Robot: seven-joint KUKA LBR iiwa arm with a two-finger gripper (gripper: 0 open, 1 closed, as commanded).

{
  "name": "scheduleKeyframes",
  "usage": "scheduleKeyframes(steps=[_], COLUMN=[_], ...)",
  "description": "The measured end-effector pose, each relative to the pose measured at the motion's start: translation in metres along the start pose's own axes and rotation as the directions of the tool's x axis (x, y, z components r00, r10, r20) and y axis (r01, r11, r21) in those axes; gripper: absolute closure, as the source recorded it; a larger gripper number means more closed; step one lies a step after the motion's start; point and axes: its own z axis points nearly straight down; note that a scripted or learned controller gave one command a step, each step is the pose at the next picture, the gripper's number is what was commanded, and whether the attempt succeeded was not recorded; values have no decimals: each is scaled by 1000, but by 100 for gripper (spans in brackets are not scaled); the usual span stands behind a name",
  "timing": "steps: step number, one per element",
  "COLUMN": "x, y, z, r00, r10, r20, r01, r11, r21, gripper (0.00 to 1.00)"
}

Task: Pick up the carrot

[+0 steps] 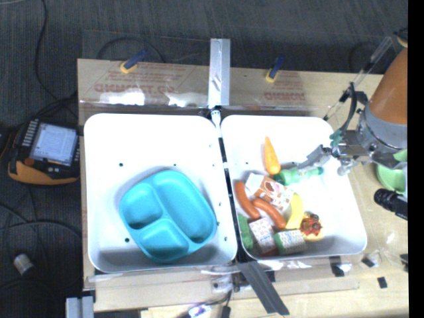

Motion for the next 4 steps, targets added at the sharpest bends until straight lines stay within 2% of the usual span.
scheduleKeyframes(steps=[1,2,3,4], x=[15,29,29,26], y=[65,141,142,151], z=[74,174,162,46], r00=[995,983,983,988], r10=[-101,-185,-186,-156], r20=[2,8,8,4], r01=[101,186,186,156], r11=[995,983,982,988], r21=[0,-11,-14,-3], gripper=[0,0,100,100])
